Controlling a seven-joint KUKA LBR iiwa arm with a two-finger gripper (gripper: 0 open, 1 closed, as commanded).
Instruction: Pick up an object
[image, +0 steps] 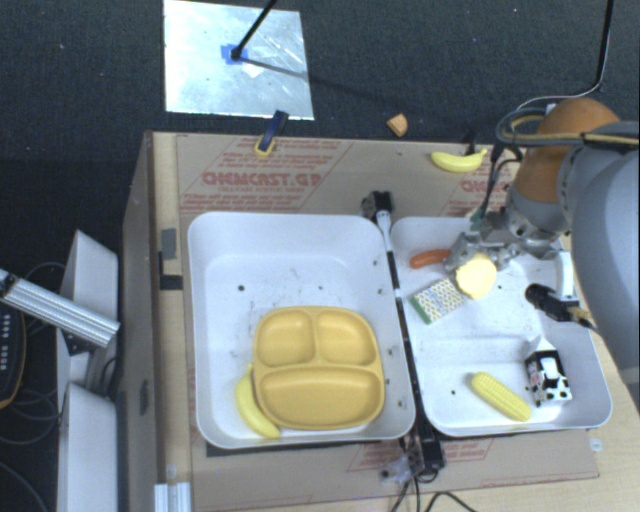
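End effector (478, 258) sits low in the right bin (585, 405), just above the pale yellow round object (477, 278), its grip state unreadable from here; 1 clean try likely needs it centred over that object, clear of the orange carrot (430, 258) beside it.

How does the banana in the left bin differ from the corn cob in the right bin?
The banana is smooth and curved; the corn cob is straight and bumpy. The banana is partly tucked against the yellow divided plate, while the corn cob lies free on the bin floor, near a black-and-white cow toy. Both are yellow, elongated, and lie flat near their bin's front edge.
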